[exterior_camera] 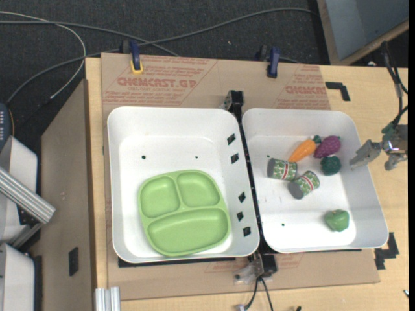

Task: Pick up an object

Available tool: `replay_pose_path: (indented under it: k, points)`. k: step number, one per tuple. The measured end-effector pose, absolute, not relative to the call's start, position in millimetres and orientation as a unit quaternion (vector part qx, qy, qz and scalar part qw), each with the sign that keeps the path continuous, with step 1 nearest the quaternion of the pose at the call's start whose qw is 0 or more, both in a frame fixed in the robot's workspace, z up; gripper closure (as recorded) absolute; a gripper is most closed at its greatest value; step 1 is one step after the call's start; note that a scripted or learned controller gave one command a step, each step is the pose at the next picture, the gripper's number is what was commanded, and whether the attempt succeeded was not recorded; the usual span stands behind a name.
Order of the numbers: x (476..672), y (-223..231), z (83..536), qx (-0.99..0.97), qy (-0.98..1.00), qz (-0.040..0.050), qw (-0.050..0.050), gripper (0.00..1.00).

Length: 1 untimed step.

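Over the right rim of the right bin, camera view, the gripper sat at the frame's edge, with little of the arm visible behind it. Two grey fingers were seen, one pointing left-down toward the bin, the other further right; they stood apart with nothing between them, so the gripper was recorded as spread and empty. All candidate objects lay to its left, inside the right bin. Nearest was the dark green vegetable, just beside the purple vegetable, which touched or nearly touched the orange carrot. The carrot's long axis ran diagonally, low-left to upper-right. Further left lay two small cans on their sides: one can roughly horizontal, the other can tilted, the two close together or touching; contact could not be resolved. A light green pepper sat alone toward the bin's near right corner, well apart from the cluster. The left bin held a green divided tray. Judgement: no grasp begun; the coming move would need leftward travel and a descent, and the lone pepper looked the least crowded target.
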State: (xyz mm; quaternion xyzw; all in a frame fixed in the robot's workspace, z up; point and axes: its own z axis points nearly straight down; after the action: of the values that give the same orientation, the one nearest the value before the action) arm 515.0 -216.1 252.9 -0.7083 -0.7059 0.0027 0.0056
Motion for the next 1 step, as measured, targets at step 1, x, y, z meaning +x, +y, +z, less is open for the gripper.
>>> replay_pose_path:
  k: [1]
  points:
    - [517.4, -215.6, 258.6, -0.707, -0.707, 0.0000, 0.000, 0.00]
